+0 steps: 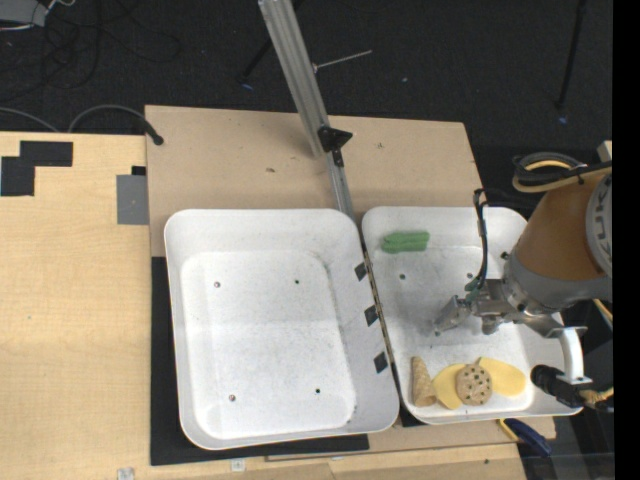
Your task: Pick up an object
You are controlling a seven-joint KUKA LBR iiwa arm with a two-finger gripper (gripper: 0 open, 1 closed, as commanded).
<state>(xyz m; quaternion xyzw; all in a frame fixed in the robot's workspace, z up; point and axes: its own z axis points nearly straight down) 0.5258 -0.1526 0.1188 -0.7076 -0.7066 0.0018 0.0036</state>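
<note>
A: Where am I in the pick?

B: I read it as the approach. My pincer (452,315) sits low over the bare middle of the right bin (440,230). I cannot tell how it stands; it is small and dark against the white floor. I see nothing carried in it.

A: What's nearest to go for?

B: Nearest, toward the camera from the pincer, lies a cluster: a speckled cookie (474,382) on a yellow piece (506,377), with a tan cone (422,381) just beside them on the far side from the arm. None of these touch the pincer. Farther off, beyond the pincer, a green block (405,241) lies alone near the bin's far wall.

A: So the next move?

B: I'd judge it needs a target first. The block is well apart from everything and looks the cleaner grab. The cluster is nearer, but the pieces overlap, so I might nudge them instead.

A: Any writing to read?

B: No labels or brands I can make out on anything.

A: And the left bin (190,230)?

B: Farthest from the pincer, beyond the divider.
</note>
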